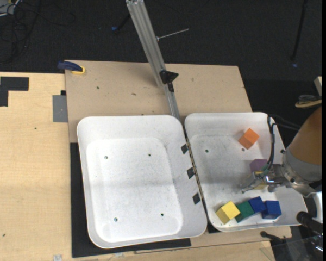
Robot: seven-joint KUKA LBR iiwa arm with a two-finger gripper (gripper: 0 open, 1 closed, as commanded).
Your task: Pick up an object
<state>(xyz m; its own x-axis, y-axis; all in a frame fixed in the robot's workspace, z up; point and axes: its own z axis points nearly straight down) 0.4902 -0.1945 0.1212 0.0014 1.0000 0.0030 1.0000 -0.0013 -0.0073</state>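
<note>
Over right bin (228, 121), fingers (254, 182) low, purple block (258, 165) partly hidden

Pale wooden bench (152, 88), black floor (233, 26) beyond at twelve o'clock, slanted aluminium rail (149, 42), cables (5, 4) at ten o'clock.

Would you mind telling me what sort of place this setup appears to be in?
Most likely a robotics lab bench: two white bins on a plywood board, small coloured foam blocks as test objects, and an aluminium strut rising behind them over a dark floor.
</note>
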